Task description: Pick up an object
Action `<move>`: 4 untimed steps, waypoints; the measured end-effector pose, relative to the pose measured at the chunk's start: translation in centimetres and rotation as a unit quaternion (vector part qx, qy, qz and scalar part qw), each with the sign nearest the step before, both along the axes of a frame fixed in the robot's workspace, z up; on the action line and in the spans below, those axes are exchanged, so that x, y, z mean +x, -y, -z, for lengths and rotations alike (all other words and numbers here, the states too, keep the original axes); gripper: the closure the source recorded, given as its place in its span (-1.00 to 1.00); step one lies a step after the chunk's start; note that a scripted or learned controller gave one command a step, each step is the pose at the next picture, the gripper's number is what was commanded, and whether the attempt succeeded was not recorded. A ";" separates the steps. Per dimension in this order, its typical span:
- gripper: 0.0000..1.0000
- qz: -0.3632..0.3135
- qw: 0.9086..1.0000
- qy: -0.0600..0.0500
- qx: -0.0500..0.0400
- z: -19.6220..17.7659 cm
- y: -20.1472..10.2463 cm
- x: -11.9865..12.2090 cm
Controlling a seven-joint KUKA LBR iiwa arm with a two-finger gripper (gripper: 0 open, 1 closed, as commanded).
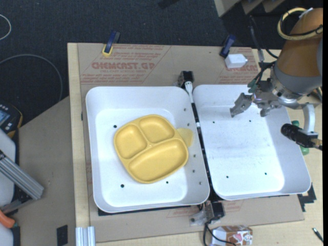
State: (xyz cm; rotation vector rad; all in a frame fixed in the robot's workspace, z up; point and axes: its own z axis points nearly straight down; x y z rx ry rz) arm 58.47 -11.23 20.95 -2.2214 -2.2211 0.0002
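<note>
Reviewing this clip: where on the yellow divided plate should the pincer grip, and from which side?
Probably the raised outer rim of the plate, on its right edge nearest the divider between the bins. The plate lies flat in the left bin, so only the rim offers a thin lip to pinch. The pincer sits over the right bin, so coming down from above on that side looks shortest.

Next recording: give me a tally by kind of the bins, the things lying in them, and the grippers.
White bins: 2, the left bin and the right bin
Yellow divided plates: 1, the plate lying in the left bin
Grippers: 1, the gripper over the far end of the right bin
Total: 4
</note>
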 end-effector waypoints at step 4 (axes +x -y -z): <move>1.00 -0.005 1.000 0.001 0.001 -23.8 -20.7 -10.6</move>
